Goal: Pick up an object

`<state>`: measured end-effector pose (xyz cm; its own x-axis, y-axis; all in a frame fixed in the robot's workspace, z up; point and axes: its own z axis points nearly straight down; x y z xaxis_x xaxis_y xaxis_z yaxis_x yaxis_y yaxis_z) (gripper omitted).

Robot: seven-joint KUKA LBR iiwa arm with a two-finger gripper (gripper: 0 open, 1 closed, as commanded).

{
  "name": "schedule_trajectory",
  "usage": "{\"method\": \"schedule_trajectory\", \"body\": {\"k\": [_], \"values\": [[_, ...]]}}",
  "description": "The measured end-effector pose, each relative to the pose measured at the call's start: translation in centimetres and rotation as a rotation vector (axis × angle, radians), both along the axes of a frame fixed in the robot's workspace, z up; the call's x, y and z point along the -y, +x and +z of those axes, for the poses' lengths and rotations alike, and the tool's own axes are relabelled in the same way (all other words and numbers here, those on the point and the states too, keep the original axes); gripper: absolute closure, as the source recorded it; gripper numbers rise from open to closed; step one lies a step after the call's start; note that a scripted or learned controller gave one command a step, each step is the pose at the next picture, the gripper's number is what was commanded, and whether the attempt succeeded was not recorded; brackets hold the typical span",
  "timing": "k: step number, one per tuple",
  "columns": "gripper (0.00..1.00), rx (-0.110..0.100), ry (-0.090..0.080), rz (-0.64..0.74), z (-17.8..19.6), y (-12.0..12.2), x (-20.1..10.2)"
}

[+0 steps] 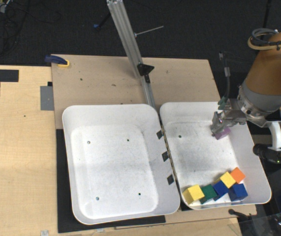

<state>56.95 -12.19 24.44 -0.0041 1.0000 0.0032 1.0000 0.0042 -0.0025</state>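
Note:
My gripper [222, 128] hangs over the upper right part of the right bin [199, 151], reaching in from the right. A small purple block [222, 133] sits between its fingertips, and the fingers are shut on it. Several loose blocks lie in a row at the bin's lower right corner: a yellow block [195, 193], a green block [209, 192], a blue block [220, 188], another yellow block [227, 179], an orange block [237, 174] and a second blue block [237, 191].
The left bin [113, 161] stands beside the right one, joined by black clips [165, 156]. A slanted aluminium rail [130, 43] rises behind the bins. The arm's grey and orange body [265, 82] fills the right side.

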Motion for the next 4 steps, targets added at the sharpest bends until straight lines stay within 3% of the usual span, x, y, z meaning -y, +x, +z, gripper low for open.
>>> {"method": "schedule_trajectory", "body": {"k": [2, 3, 4], "values": [[1.00, -0.003, -0.001, 0.000, -1.5, -2.1, -10.2], [1.00, -0.003, 0.000, 0.000, -0.5, -4.3, -15.1], [1.00, -0.004, -0.001, 0.000, -1.9, -5.8, -20.7]]}}
